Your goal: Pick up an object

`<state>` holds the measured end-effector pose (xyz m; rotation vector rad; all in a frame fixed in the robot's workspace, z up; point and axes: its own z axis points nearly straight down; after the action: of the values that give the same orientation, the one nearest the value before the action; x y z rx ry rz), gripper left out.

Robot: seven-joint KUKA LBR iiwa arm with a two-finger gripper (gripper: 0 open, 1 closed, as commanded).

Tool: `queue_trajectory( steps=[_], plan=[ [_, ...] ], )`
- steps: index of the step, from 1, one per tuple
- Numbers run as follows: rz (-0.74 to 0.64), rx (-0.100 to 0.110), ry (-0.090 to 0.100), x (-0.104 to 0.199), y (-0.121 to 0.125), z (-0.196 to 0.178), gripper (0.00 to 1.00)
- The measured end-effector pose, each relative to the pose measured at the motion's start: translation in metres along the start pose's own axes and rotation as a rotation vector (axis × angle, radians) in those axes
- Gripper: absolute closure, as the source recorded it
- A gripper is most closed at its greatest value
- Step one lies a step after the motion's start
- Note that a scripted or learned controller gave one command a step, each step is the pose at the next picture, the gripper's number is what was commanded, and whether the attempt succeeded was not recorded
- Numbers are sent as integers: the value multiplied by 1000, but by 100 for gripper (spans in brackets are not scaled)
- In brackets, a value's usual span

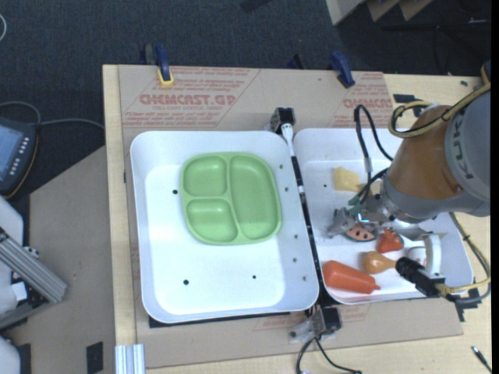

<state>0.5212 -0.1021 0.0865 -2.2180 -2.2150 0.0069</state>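
Watermelon slice (360,232): a small red-and-green toy piece in the right bin (312,150), directly below the gripper (352,218); contact cannot be confirmed. Finger state cannot be told, as the wrist covers it. Just right of the slice is a red-orange piece (389,242), with a tan piece (376,262) nearer. A carrot (349,277) lies long-axis left-right by the near wall. A yellow piece (346,179) sits farther back. Open floor remains toward the left bin (156,232), which holds a green divided plate (231,197).
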Motion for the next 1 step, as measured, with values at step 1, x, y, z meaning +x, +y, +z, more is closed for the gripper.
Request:
queue_trajectory(
  steps=[1],
  plan=[
    [-1,-4,0,0,-1,2,0]
  ],
)
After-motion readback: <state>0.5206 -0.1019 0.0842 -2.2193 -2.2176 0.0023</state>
